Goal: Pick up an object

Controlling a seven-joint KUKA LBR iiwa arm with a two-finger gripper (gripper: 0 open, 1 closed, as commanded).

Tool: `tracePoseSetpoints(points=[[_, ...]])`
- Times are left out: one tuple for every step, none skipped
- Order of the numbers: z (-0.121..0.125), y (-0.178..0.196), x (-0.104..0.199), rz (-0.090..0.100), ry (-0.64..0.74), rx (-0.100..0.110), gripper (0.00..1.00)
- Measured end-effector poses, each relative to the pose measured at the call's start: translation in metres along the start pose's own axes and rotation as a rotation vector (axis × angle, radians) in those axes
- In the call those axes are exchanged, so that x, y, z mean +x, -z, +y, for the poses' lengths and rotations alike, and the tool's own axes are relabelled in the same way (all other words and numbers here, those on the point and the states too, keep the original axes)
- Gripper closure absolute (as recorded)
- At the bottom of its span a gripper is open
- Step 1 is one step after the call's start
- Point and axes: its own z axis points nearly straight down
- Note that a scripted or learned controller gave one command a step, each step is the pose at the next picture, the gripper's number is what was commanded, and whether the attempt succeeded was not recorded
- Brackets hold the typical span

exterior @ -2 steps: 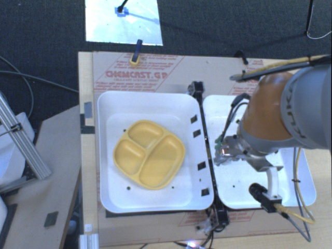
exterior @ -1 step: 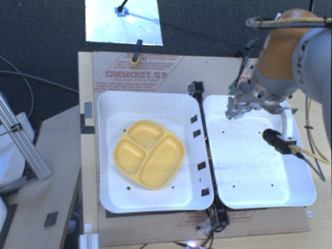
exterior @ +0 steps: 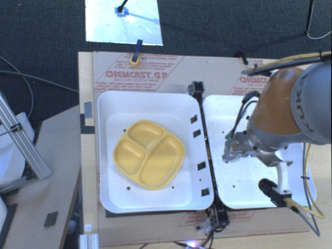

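A yellow sectioned plate (exterior: 150, 153) with three compartments lies flat in the middle of the left white bin (exterior: 111, 108). My gripper (exterior: 232, 153) hangs over the left part of the right white bin (exterior: 220, 105), well to the right of the plate and apart from it. The grey arm with its orange band reaches in from the right above that bin and hides much of it. Nothing shows under or beside the gripper on the bin floor.
A black divider with clips (exterior: 202, 144) runs between the two bins. The bins rest on a cardboard sheet (exterior: 140, 74) with red print. A metal frame (exterior: 21, 139) stands at the far left, beyond the bench.
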Motion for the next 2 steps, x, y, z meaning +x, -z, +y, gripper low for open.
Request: tracePoseSetpoints(points=[[-0.011,0.024,0.044,-0.001,0.008,-0.013,1.00],[0.037,0.069,0.069,-0.002,0.008,-0.018,1.00]])
